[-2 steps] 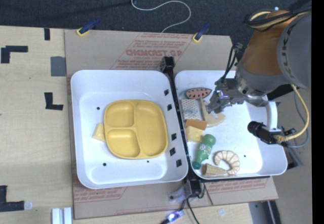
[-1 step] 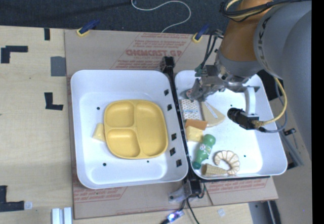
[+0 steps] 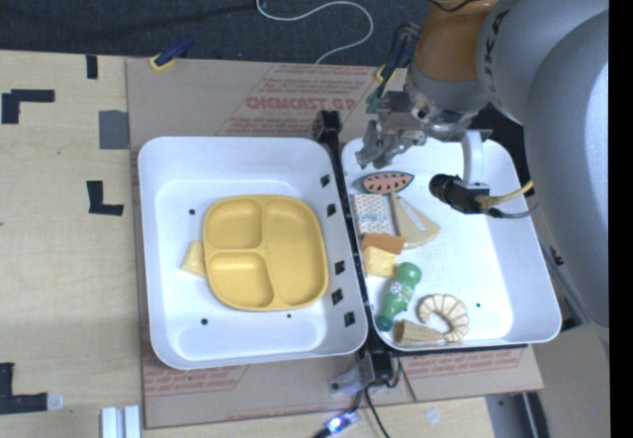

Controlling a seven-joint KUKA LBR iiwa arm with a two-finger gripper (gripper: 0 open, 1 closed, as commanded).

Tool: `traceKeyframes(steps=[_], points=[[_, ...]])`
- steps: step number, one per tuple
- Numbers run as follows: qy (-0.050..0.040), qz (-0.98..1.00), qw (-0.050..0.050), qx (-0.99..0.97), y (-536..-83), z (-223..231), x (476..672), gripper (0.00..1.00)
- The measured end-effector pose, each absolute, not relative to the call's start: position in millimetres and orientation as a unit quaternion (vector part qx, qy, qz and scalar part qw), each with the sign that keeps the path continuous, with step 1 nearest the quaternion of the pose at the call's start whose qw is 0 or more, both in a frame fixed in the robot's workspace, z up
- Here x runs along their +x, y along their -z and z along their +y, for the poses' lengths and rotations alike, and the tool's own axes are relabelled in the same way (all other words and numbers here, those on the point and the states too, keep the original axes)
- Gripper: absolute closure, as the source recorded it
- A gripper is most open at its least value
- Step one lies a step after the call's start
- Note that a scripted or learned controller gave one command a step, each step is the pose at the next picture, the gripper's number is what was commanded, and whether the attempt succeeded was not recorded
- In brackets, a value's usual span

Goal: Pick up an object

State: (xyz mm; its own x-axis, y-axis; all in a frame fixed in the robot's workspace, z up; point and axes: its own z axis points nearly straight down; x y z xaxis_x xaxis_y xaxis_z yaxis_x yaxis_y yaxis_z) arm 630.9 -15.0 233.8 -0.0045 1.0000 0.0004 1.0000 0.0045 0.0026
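Watermelon-slice toy, pink with dark seeds (image 3: pixel 384 182), sits upper-middle of frame in the right white bin (image 3: pixel 504 273), just below the claw (image 3: pixel 388 151). Can't tell if the claw's clenched or released. Nothing visibly gripped.

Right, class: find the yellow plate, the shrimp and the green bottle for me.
Yellow plate (image 3: pixel 265 252): camera view, the ridge where its three compartments meet.
Shrimp (image 3: pixel 443 312): camera view, the middle of its curled body.
Green bottle (image 3: pixel 398 290): camera view, the middle of its body.
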Motion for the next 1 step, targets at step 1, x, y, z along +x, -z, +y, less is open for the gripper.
traceKeyframes(steps=[1], points=[[0.0015,0.708,0.0,0.707,-212.9,-14.6,624.0,1.0]])
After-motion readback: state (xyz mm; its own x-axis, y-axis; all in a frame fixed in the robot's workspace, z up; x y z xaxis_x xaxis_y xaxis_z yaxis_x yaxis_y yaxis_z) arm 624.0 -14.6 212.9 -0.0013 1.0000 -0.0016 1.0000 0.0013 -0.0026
